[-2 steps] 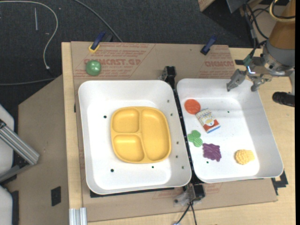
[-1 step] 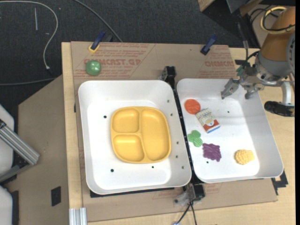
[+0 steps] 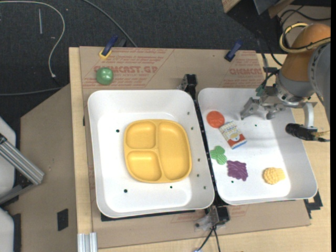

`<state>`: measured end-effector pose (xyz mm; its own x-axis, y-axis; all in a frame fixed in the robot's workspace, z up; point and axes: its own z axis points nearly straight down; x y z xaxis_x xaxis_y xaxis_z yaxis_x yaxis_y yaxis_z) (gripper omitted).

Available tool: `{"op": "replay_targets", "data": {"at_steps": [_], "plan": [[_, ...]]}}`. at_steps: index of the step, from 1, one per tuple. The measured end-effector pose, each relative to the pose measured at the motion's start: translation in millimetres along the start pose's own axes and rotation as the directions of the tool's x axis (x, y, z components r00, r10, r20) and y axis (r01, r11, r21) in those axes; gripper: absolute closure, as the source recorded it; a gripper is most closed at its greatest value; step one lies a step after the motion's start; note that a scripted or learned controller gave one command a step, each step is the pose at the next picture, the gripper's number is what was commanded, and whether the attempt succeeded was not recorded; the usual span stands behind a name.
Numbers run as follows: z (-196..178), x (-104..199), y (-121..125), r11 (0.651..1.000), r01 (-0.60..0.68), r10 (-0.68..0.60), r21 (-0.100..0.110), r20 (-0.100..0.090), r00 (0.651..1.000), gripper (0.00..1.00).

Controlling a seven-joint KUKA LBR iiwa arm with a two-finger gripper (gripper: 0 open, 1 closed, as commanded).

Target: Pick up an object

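Nearest the camera in the right-hand shallow white bin [image 3: 294, 188] lies a knobbly yellow toy corn cob [image 3: 273, 175], with a purple plastic bunch of grapes [image 3: 237, 169] to its left and a green leafy toy vegetable [image 3: 218, 154] just beyond that, close to the bin's left wall. Farther in sits a small white and red carton [image 3: 233, 134], tilted, and just beyond it, at its far-left, a round orange-red toy fruit [image 3: 215, 119]. The left-hand white bin [image 3: 105, 140] holds a yellow plastic plate with three compartments [image 3: 157, 150]. At the far right, the grey two-finger gripper [image 3: 258, 109] hangs over the far part of the right bin, its fingers spread apart with nothing between them, well to the right of the orange-red fruit and the carton. The step in hand looks like the approach, with no object yet chosen or grasped. The carton and the fruit are the nearest candidates; the next move would call for shifting left and nearer, then descending squarely over one. On the cardboard beyond the left bin rests a small green ball [image 3: 105, 76].
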<state>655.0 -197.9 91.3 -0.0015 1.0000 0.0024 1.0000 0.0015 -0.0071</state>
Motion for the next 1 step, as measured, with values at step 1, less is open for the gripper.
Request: {"op": "replay_targets", "data": {"at_steps": [1], "plan": [[-16.2,-0.2,2.7,1.0,0.001,-0.001,-0.009,0.002,1.0,1.0]]}}
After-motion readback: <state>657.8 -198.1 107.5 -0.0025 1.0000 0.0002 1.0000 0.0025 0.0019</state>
